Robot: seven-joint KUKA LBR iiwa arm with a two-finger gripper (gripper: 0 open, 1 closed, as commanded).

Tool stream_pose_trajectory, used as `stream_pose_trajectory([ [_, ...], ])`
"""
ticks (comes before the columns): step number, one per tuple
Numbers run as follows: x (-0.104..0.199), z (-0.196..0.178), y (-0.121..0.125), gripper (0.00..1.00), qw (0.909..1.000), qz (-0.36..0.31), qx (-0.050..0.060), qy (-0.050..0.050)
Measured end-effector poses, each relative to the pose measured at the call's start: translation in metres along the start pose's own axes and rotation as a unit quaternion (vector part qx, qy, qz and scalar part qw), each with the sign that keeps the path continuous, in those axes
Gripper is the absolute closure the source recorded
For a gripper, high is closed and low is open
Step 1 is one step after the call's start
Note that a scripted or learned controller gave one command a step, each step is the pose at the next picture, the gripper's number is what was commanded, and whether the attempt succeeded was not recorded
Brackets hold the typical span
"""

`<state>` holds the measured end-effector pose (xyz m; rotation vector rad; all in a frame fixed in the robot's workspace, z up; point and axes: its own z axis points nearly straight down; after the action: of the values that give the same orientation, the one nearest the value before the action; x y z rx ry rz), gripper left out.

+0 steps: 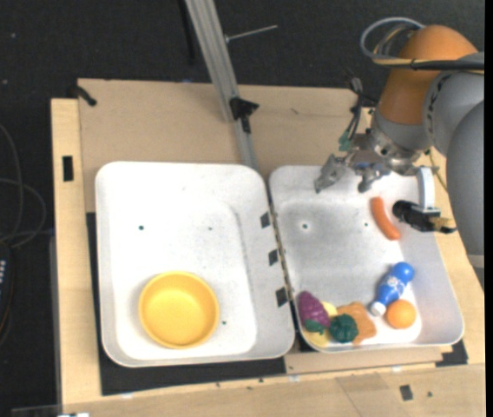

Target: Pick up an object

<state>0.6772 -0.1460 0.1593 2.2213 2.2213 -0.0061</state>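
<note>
Presently: gripper, fingers spread wide, nothing between them, poised over the far edge of the right bin. Nearest candidate: orange sausage-shaped piece, lying alone on the bin floor just to the gripper's near right. Further stock, crowded along the near wall: blue bottle touching orange ball; purple grape cluster, green piece and tan piece packed together. Left bin: one yellow bowl. Risks, as judged: a descent from the present spot likely closes on bare floor, no item lying beneath the fingers; the slim rounded piece may roll or slip from a pinch off its middle; in the crowded corner, fingers may jam on neighbours or against the wall.
</note>
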Motion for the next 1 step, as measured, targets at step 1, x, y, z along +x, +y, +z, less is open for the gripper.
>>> stream_pose_trajectory([
  [1,-0.0011,0.0525,-0.0006,0.00,1.0000,0.000,0.000,0.000],
])
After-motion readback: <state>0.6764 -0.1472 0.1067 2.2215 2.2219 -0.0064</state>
